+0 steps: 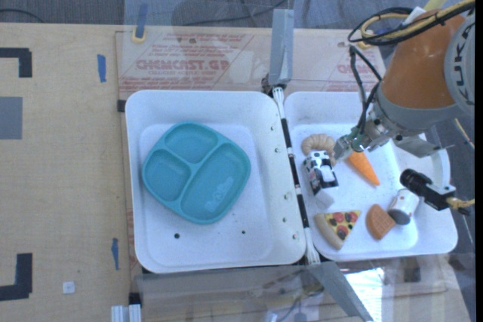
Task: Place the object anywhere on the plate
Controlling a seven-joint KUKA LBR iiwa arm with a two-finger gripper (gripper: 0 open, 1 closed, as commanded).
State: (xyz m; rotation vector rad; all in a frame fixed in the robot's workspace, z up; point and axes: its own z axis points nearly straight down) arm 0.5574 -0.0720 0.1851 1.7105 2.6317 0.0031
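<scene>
A teal plate (198,172) with three compartments lies in the left bin (151,237). In the right bin (438,237) are an orange carrot (365,168), a tan croissant (318,143), a black and white toy (321,170), a pizza slice (338,226) and a brown cookie-like piece (379,222). My gripper (353,142) is low in the right bin, right at the carrot's upper left end and just right of the croissant. Whether it holds the carrot is hidden from this angle.
A raised divider (290,177) separates the two bins. The arm's orange and grey body (423,79) hangs over the right bin's far right part. Tape marks dot the wooden bench (60,162) to the left.
</scene>
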